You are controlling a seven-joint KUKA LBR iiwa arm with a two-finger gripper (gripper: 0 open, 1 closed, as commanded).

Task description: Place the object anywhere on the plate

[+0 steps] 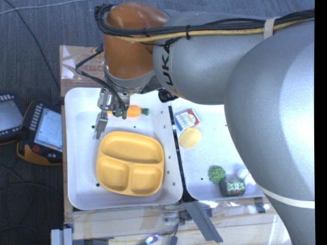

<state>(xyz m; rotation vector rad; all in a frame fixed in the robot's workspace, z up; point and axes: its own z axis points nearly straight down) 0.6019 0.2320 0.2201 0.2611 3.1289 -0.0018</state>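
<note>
Yellow moulded plastic is what sits nearest you in the lower left of the frame: a three-compartment plate (131,163) lying flat in the left shallow white bin (76,188), with nothing resting in any of its sections. To the lower right, in the right white bin (204,185), you have a small green bumpy broccoli-like toy (216,174) with a dark can bearing a green label (233,187) just beside it. Higher in that same bin lie a pale yellow rounded lemon-like piece (189,137) and, touching it from above, a small blue, white and red packet (186,118).

Move up to the middle left of the frame and you reach the hand (103,121), hanging under the orange band of the big grey arm (204,65), above the bare floor of the left bin just past the plate's upper left corner. One metal finger (99,127) points down toward the bin floor. Whether the fingers are spread or closed you cannot tell from this angle, and nothing can be made out between them.

Just right of the hand lies a small orange carrot-shaped toy with a green tip (133,112), seemingly on the bin floor close to the plate's far edge. If that carrot is your object, it is near the plate but not on it, so the placing looks not yet done: it has to be grasped, lifted and set down toward the lower part of the frame. Further up, a strip of the wooden table (76,65) shows beyond the bin.
</note>
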